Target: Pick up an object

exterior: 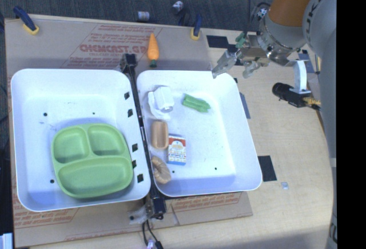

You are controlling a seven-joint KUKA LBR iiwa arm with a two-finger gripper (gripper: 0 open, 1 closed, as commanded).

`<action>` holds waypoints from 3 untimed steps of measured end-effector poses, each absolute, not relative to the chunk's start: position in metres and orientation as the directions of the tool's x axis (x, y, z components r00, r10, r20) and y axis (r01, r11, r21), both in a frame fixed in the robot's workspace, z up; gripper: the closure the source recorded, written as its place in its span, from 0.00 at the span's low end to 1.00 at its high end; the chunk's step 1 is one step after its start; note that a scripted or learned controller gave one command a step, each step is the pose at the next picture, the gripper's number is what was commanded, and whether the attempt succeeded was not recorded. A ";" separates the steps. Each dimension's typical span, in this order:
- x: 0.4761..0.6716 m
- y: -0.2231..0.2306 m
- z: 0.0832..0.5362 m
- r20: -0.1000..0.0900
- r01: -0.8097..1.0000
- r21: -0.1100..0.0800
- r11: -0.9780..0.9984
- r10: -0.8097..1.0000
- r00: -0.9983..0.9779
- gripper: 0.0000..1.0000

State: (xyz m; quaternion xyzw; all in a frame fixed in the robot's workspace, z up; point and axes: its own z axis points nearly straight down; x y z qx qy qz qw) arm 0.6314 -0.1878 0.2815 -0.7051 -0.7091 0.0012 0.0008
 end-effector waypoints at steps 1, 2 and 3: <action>0.631 -0.163 0.092 0.000 1.000 -0.003 0.007 1.000 -0.007 0.00; 0.631 -0.163 0.102 0.000 1.000 -0.005 0.011 1.000 -0.011 1.00; 0.567 -0.087 0.193 0.000 1.000 -0.002 0.008 1.000 -0.008 1.00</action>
